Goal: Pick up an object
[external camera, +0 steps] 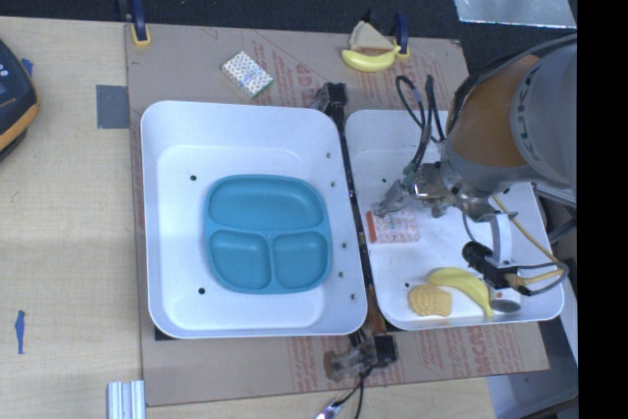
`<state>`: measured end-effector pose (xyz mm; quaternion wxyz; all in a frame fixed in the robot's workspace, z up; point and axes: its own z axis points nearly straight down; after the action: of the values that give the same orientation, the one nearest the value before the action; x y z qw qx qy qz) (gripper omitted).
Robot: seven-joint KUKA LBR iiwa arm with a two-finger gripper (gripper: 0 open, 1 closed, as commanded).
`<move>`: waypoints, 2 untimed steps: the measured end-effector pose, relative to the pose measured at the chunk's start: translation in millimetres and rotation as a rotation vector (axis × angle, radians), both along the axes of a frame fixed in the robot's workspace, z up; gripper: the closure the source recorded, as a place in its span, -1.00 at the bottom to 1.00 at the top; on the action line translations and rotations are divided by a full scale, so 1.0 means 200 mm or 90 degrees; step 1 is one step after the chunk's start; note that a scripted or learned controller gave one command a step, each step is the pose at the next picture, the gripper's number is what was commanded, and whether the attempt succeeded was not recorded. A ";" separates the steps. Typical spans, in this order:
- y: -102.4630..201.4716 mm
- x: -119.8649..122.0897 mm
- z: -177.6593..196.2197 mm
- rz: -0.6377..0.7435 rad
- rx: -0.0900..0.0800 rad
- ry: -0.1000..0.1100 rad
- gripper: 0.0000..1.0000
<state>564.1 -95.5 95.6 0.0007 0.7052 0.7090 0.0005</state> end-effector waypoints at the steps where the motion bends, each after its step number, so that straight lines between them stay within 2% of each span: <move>1: -0.12 0.31 -0.02 0.000 0.000 0.002 -1.00; 2: 0.01 0.08 -0.02 -0.001 0.000 0.004 -1.00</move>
<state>580.9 -92.9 91.6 -0.0014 0.7056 0.7086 -0.0017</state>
